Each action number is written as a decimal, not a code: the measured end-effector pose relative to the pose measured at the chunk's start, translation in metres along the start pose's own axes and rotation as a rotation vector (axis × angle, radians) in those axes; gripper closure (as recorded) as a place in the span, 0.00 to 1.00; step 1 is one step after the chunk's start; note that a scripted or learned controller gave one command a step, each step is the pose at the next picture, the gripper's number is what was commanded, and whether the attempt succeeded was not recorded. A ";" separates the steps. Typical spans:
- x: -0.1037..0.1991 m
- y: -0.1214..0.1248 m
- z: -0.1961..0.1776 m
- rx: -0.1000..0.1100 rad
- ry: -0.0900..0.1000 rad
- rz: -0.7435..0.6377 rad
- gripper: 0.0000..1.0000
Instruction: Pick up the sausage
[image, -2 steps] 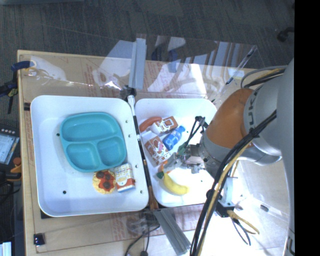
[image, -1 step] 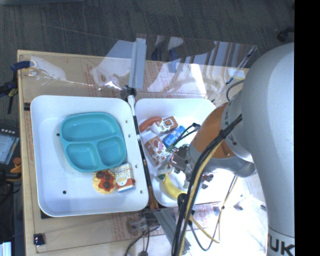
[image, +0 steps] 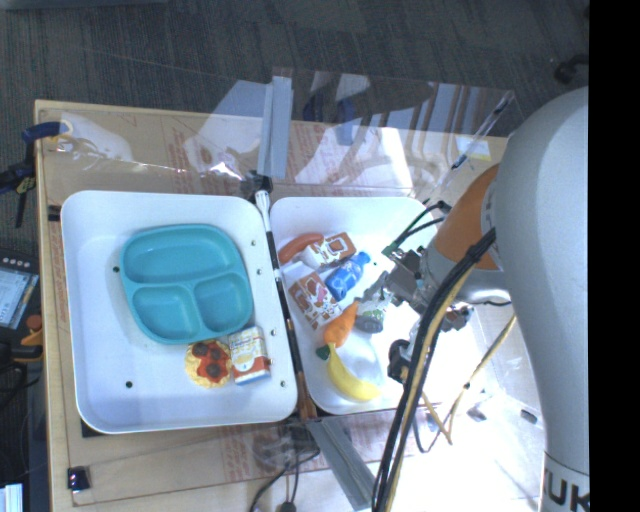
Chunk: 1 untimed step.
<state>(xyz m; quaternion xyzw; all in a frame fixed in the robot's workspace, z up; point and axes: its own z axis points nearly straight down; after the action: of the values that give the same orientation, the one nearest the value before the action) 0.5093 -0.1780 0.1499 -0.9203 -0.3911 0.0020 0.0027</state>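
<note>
Bulky grey arm (image: 545, 260), orange band (image: 465, 225) above wrist, black cables (image: 425, 345) trailing alongside.

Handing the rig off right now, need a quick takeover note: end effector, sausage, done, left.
End effector: down inside the right bin, near its middle, beside the carrot. Whether it is open or shut can't be judged from this view.
Sausage: lying at the right bin's upper-left, next to the small packets and blue bottle. Not between the fingers.
Done: arm is in the correct bin.
Left: move up-left to the sausage, grasp, lift.
Left bin holds the teal tray; not involved.
</note>
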 end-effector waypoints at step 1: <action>0.019 0.003 0.061 0.004 -0.001 0.406 0.00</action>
<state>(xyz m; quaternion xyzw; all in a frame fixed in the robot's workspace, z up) 0.5241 -0.1667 0.0892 -0.9803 -0.1976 0.0039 0.0040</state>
